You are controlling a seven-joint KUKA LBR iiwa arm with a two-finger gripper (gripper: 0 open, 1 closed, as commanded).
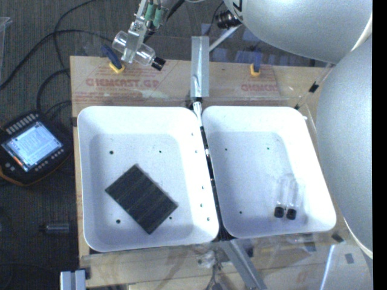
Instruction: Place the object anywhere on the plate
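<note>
Matt ribbed black plate [141,198]; glossy bins [91,162]

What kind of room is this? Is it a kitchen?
Probably a robot lab, not a kitchen. A big grey robot arm hangs over two white bins on a bench, with cables and a handheld control screen beside them.

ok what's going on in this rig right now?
The KUKA arm is up over the back of the bench, its claw hovering beyond the left bin with nothing visibly in it. The dark ridged plate lies flat in the left bin. The clear object with two black caps sits in the right bin, untouched.
</note>
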